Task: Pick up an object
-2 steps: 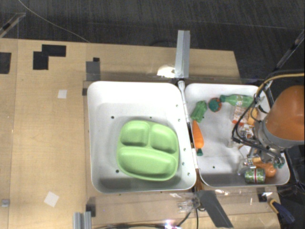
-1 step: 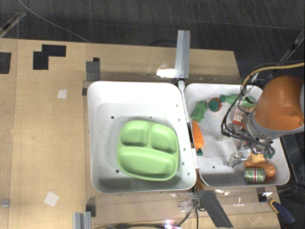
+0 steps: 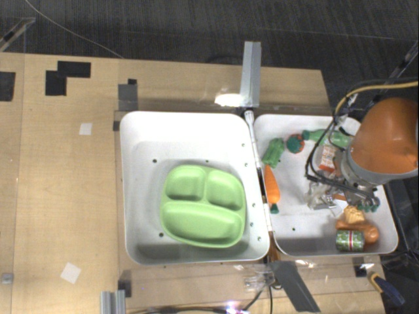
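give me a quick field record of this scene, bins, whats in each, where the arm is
left bin: holds a green divided tray
right bin: carrot by the divider, green vegetable, green and red can, tan piece above the can
arm: over the right bin's right side, orange band uppermost
hand: low among the items, finger state unclear
held object: none visible
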You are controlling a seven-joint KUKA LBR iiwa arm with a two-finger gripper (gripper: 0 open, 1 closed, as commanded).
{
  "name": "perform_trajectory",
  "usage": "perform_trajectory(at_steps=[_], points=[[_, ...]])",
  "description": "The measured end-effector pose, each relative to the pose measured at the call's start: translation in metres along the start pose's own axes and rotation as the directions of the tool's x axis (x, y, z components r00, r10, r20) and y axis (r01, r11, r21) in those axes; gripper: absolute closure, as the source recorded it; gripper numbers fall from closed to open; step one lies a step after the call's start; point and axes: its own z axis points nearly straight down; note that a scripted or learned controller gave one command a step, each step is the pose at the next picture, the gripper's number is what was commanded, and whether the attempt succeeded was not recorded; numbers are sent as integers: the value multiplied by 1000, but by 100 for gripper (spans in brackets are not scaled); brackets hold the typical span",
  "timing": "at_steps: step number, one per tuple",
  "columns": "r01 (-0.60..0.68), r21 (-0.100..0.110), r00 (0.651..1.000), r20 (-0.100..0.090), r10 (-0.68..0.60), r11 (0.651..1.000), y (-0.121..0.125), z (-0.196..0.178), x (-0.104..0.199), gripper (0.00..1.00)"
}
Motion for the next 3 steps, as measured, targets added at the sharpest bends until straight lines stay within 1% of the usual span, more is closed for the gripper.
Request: perform_trajectory(at_steps=[1,2,3], points=[[545,-21,838,-17,-545,838,-61,-36,-31,100],[254,-11,967,-18,-254,967,-58,-150,-76,100],[253,-14,967,-22,-253,967,-58,-148,-74,0]])
